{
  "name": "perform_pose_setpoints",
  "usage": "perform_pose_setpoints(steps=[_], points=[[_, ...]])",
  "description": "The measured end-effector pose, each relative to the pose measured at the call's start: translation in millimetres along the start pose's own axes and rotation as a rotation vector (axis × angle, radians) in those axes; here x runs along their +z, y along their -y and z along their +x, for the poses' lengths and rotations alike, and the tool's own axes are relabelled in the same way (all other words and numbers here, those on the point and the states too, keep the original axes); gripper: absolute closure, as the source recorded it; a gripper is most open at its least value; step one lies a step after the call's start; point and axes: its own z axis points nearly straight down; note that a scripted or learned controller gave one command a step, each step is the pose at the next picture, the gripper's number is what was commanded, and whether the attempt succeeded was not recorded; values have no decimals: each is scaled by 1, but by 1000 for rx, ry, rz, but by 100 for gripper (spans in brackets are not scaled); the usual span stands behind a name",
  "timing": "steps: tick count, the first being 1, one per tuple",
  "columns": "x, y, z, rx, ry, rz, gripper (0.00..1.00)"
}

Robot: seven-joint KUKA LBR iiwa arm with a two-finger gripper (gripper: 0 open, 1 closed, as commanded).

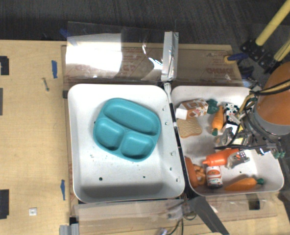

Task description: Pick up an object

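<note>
camera view: i am reaching into the right bin (277, 177) from the right, my gripper (231, 142) hanging low over the toys.
my fingers are hidden in the clutter of metal and cables, so i cannot tell whether they are spread or closed. just below them an orange bottle (222, 157) is lying on its side, with a small jar (214, 175) and a carrot (243, 183) nearer the front wall. another carrot (217, 119) and a toast slice (189, 128) are lying farther back. a teal divided tray (127, 129) is sitting in the left bin (86, 175).
</note>
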Motion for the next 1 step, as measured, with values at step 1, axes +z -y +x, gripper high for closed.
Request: perform_pose_setpoints(steps=[1], points=[[-60, 56, -74, -230, 11, 7, 100]])
